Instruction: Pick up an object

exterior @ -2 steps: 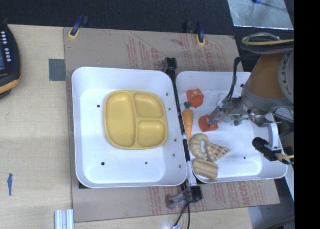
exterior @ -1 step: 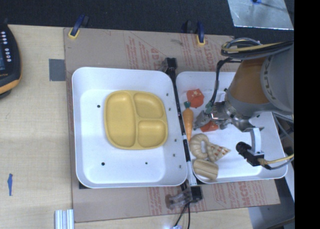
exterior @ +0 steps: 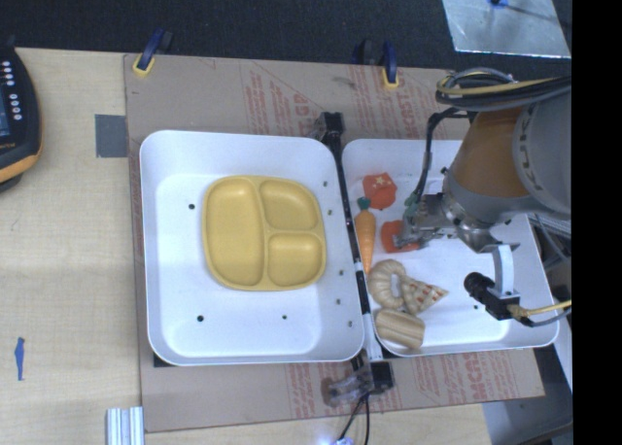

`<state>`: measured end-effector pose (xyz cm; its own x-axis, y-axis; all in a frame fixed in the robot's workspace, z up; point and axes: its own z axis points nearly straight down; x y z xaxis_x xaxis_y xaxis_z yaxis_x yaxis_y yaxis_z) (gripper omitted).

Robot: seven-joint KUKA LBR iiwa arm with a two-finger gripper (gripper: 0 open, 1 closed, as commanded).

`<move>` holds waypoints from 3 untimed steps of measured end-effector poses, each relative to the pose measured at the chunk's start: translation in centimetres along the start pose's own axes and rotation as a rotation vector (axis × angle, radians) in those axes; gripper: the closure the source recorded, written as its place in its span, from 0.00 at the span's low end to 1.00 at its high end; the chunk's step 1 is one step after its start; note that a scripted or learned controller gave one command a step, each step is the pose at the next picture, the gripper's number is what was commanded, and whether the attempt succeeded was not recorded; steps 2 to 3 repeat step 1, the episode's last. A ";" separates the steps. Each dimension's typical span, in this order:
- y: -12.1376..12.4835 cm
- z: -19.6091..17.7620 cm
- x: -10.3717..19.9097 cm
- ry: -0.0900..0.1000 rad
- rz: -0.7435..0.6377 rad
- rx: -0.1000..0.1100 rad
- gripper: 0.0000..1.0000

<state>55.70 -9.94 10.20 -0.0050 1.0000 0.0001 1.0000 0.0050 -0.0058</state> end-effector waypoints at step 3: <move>1.9 -9.4 6.9 0.001 -0.003 -0.009 1.00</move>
